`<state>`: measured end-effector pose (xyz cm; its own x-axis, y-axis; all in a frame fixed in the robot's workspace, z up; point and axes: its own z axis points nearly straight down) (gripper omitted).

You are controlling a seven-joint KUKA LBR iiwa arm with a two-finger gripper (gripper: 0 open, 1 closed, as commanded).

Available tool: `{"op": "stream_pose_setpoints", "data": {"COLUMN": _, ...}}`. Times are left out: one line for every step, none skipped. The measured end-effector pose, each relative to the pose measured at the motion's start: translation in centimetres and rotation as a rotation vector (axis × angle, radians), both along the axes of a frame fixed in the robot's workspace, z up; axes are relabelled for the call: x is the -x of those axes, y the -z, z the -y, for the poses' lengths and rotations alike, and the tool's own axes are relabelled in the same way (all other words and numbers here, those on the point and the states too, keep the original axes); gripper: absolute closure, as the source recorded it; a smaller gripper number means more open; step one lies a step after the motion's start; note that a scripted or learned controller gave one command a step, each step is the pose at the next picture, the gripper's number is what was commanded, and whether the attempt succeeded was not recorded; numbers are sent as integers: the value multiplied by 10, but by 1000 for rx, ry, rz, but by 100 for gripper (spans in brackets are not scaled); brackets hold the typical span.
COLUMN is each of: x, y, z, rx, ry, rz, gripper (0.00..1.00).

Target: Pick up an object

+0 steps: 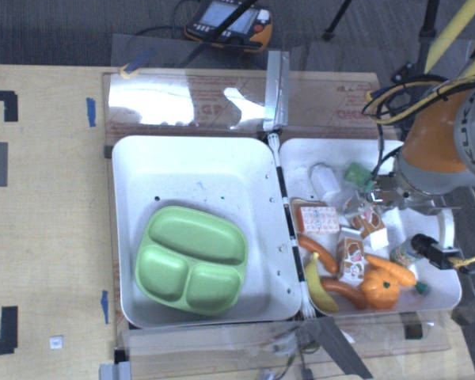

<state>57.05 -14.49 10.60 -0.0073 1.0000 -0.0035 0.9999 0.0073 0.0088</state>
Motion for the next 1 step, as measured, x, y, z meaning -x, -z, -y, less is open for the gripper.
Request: {"op": "stream_pose_setpoints", "data": {"x": -31, "y": -105, "z": -70, "rx": -3, "ry": -118, "rz": -8, "gripper": 100}}
